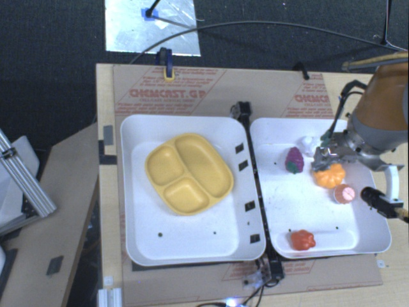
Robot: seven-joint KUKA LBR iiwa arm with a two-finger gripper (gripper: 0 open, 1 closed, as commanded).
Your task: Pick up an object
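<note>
Two shallow white bins sit side by side on a bench sheeted in pale board printed with red lettering (167, 93). Taking the black divider strip (250, 184) between the bins as the landmark: to its left lies the left bin (137, 235), holding a yellow three-compartment plate (188, 173) set at an angle, well apart from the divider. To its right lies the right bin (364, 235).

In the right bin, a small purple object with a green base (294, 160) is nearest the divider, toward the far side. Further right of it is an orange rounded object (330, 176), and just beyond that a small pink piece (344, 194). A red-orange object (303, 239) rests near the bin's front wall, a little right of the divider. A small white thing (308, 143) lies behind the purple one.

The gripper (327, 156) hangs directly over the orange rounded object, at or very close to its top. From this slant I cannot tell whether its fingers stand apart or closed, nor whether anything sits between them. The arm's orange band (386, 94) rises to the right.

Beyond the bench the floor is dark carpet, with a shiny square sheet (152, 18) lying behind the divider's far end and black cables (268, 25) crossing it. A blue clamp (167, 61) grips the board's far edge. An aluminium frame (22, 178) stands far to the left.
</note>
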